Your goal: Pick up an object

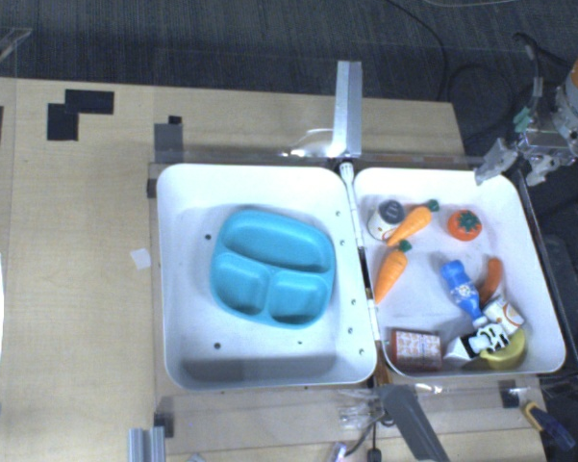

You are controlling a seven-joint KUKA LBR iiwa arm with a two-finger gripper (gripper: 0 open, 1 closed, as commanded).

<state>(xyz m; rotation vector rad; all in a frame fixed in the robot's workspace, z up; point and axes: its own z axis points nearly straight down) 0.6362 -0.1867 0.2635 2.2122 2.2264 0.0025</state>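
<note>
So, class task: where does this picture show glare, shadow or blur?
In the camera view, glare whitens the left bin's rim; a soft shadow lies along that bin's near wall, below the blue divided tray; the gripper at top right looks blurred, and the small toys are soft.

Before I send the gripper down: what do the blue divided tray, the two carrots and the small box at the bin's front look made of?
Blue tray: likely moulded plastic, smooth, with soft glare on its rounded rims. Carrots: probably toy plastic or rubber, uniform orange, faint sheen; too small to tell which. Box: looks like printed cardboard, with flat faces and square edges.
</note>
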